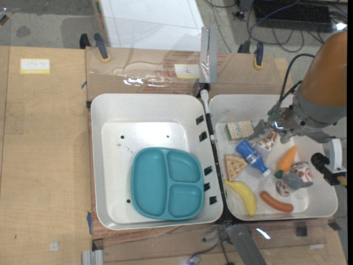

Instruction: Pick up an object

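I see a teal tray (167, 184) in the left bin (105, 148). Behind that bin: taped cardboard (143, 79), two clamps (100, 44), then a white box (149, 10). Cables (287, 10) far right of it.

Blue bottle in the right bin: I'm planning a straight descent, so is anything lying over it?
Nothing visible covers the blue bottle. It lies bare on top, with the pizza slice beside it and the carrot apart to its right.

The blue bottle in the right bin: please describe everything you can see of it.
The blue bottle looks like plastic, with a white cap at its lower right end. It lies on its side, slanted, near the middle of the right bin. The pizza slice lies against its lower left side.
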`<state>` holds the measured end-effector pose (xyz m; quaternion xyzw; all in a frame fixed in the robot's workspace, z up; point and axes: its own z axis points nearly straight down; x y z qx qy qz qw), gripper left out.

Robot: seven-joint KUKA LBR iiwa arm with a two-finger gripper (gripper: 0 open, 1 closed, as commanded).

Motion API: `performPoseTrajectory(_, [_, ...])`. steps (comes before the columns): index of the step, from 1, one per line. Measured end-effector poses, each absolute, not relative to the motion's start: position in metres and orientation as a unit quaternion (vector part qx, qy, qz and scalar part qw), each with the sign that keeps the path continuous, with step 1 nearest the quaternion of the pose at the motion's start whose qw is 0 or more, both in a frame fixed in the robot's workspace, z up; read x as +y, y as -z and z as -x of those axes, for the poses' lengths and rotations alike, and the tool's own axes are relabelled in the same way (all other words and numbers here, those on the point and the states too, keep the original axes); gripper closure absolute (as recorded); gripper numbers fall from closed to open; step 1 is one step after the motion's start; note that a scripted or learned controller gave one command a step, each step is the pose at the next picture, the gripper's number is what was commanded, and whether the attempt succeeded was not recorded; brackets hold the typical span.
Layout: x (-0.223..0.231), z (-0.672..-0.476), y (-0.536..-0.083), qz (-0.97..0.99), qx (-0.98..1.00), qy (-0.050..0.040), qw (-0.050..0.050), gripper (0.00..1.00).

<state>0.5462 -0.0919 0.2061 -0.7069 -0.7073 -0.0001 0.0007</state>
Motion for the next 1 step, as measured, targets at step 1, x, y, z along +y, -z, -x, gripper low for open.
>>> performPoseTrajectory(1, [-0.1749, -0.5652, -0.0984, 0.798, -0.602, 0.0052, -0.004, 0.0])
